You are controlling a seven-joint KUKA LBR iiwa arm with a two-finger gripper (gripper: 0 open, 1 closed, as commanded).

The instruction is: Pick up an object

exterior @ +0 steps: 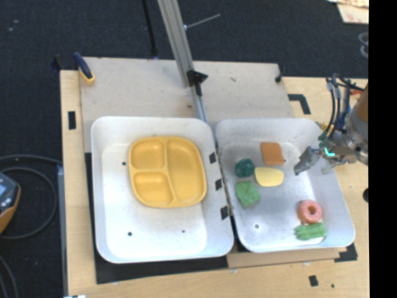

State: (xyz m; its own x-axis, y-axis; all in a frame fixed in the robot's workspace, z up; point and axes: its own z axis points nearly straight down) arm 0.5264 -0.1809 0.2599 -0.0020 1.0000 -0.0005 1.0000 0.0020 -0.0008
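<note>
Dark carpet surrounds a pale wooden bench [161,85] carrying two shallow white bins. Over in the left bin [111,228] sits a yellow divided tray [167,171], all alone. Now the right bin [273,231]: an orange block [272,153], a dark teal lump [244,167], a pale yellow piece [269,177], a green leafy piece [247,194], a pink ring [309,212] and a green piece [310,231] just below it. The gripper [305,161] hovers at the bin's right side, near the orange block, nothing visibly between its fingers; whether they're spread or closed, I cannot tell.
</note>
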